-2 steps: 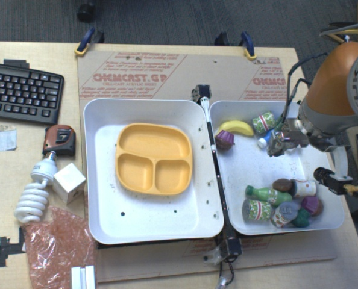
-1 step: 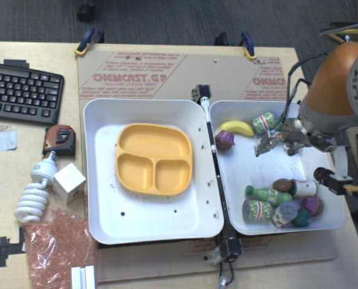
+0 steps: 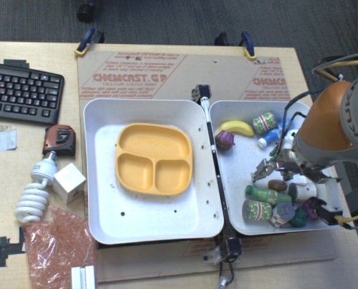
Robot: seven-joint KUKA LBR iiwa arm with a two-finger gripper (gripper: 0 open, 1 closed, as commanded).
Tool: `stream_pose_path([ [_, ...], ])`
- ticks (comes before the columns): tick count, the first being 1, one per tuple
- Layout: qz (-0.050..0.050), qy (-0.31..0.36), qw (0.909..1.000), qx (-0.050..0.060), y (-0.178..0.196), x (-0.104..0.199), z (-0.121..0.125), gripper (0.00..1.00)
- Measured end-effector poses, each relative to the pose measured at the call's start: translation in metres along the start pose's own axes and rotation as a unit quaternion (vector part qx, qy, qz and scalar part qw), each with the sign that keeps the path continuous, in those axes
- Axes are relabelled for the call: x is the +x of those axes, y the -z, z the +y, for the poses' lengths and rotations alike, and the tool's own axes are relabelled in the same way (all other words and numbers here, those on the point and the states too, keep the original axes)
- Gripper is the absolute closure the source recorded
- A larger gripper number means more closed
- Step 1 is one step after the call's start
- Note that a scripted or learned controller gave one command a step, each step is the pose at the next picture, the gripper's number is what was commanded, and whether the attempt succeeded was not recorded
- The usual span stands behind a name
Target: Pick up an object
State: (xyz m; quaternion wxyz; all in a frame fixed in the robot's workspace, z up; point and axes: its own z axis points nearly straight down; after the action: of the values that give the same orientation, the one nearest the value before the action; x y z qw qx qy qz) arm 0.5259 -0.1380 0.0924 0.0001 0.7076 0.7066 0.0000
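My gripper (image 3: 268, 168) hangs low in the right bin (image 3: 236, 164), reaching in from the right under the arm's orange band. Its fingers (image 3: 262, 170) look spread, with nothing between them. Just below it lie a green bottle (image 3: 267, 192) and a brown piece (image 3: 278, 185). A green can (image 3: 257, 210) stands at the bin's front beside a heap of small toys (image 3: 293, 214). Farther back lie a yellow banana (image 3: 236, 127), a purple toy (image 3: 225, 139), a second green can (image 3: 264, 123) and a blue-and-white item (image 3: 268, 138).
The left bin (image 3: 100, 167) holds a yellow divided plate (image 3: 154, 159). Left of the bins on the bench are a keyboard (image 3: 22, 92), a tape measure (image 3: 59, 139), a spiral bulb (image 3: 35, 191), a white cube (image 3: 69, 182) and a pink bag (image 3: 58, 245).
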Motion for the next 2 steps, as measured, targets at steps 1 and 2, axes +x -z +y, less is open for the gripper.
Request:
stream_pose_path([
  [1, -0.001, 0.000, 1.0000, -0.004, 0.001, 0.017, -0.046, 0.00],
  [2, -0.002, -0.001, 1.0000, -0.008, 0.012, 0.016, -0.043, 1.00],
])
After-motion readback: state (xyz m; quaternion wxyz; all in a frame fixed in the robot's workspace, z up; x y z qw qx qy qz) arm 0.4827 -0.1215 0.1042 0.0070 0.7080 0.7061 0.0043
